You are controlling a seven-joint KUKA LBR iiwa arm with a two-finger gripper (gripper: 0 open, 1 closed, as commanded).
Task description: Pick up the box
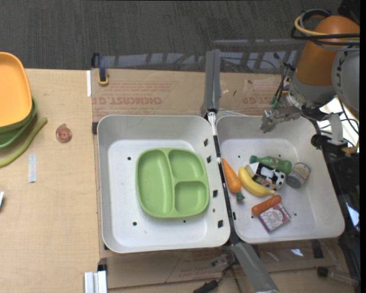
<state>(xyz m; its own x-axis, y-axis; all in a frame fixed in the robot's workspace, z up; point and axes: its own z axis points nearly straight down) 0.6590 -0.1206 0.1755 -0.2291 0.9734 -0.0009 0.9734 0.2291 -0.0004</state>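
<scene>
While gripper [278, 116] hangs at right bin's [329, 229] far edge — finger state indeterminable — box [274, 217] ungrasped; approach pending, descent required.

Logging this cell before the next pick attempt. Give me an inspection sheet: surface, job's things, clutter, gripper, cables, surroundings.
Surface: two white bins side by side, left bin and right bin, on a cardboard-covered bench.
Job's things: box, pinkish, lies flat in the right bin's near part, touching a sausage.
Clutter: green tray in the left bin; carrot, banana, can, green bottle and a black-and-white toy in the right bin.
Gripper: gripper above the right bin's far edge, away from the box; finger state unclear.
Cables: black and yellow cables loop near the arm.
Surroundings: wooden table at left with stacked plates.
</scene>
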